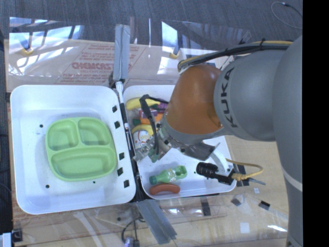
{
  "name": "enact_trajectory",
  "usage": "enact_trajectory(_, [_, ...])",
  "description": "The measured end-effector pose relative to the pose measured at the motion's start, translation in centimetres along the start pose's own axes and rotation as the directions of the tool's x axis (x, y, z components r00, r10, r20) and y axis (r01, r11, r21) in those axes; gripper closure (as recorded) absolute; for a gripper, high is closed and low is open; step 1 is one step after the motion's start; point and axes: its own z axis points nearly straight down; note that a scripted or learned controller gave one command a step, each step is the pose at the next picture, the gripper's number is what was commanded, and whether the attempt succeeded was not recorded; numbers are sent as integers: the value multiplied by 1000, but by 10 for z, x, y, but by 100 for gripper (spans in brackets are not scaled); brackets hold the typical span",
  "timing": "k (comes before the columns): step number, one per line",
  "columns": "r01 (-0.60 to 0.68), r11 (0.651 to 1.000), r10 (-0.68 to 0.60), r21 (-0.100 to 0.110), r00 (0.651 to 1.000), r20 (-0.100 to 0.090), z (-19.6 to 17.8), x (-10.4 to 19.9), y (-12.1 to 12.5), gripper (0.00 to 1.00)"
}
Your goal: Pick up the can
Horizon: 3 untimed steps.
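Note:
The can, short with a yellow and white label, lies in the right bin close to that bin's left wall. My gripper hangs low in the bin just right of and slightly nearer than the can, touching or almost touching it. The grey arm and its orange band cover the middle and far part of this bin, and the gripper's tip is partly hidden among the clutter.
A green divided plate lies in the left bin. The right bin also holds a banana, a green bottle, a red sausage and small orange items. A black cable fitting hangs off the wrist.

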Motion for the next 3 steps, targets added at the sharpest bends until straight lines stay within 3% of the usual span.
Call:
enact_trajectory(1, [13,1000,-13,-3,1000,4,-56,-34,4,100])
enact_trajectory(2, [-20,1000,20,0,1000,2,-46,28,22,100])
enact_trajectory(3, [-21,1000,21,0,1000,2,-46,28,21,0])
